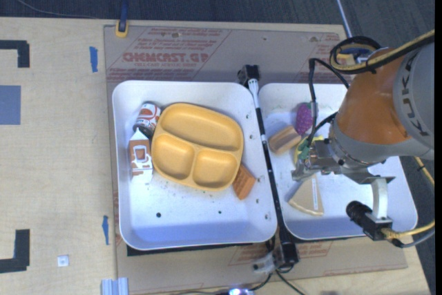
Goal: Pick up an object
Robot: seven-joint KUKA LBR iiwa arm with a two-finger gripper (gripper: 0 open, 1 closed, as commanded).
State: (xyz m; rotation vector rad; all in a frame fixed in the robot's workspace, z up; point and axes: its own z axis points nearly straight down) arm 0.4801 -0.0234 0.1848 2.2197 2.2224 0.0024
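My gripper (308, 164) is low in the right bin (400, 217), under the orange wrist band. It hangs between a tan loaf-shaped piece (283, 139) to its upper left and a cream wedge (309, 198) just below it. A purple object (304, 118) lies further back in the same bin. The arm's body hides the gripper's tips and part of the bin floor. I see nothing lifted off the floor.
The left bin (131, 217) holds a yellow divided plate (195, 145), a red-and-white can (146, 117), a white-and-orange carton (140, 155) and an orange-brown block (244, 183). A black bar (259, 122) runs between the bins. Cables loop over the arm at the right.
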